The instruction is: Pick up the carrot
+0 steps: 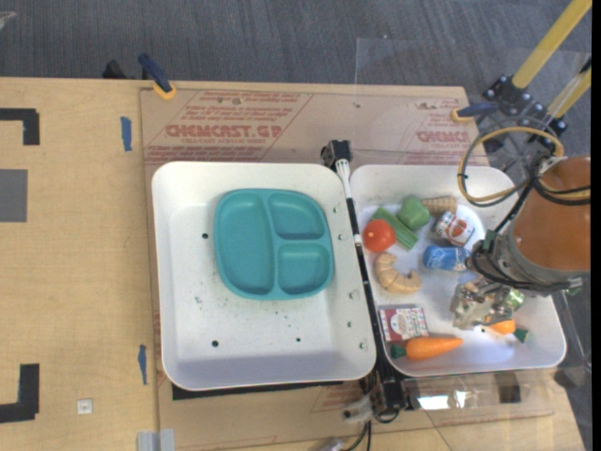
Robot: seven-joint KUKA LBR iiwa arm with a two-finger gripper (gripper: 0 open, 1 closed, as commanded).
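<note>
Pincer [481, 306] low in right bin [554, 346], just above carrot [433, 348]

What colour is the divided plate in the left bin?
Teal; the plate is a solid colour with three compartments, clearest in the camera view.

Setting: robotics lab or test cell. Evidence: plywood counter [75, 280] marked with black tape corners [26, 125] and blue tape strips [126, 133]; cardboard sheet [235, 125] under two shallow white bins [178, 280]; clamps [158, 75] at the sheet's far edge; grey carpet floor [282, 17]; grey and orange robot arm [559, 224] with looped cabling [488, 163]; toy food items [413, 214] as test objects.
</note>
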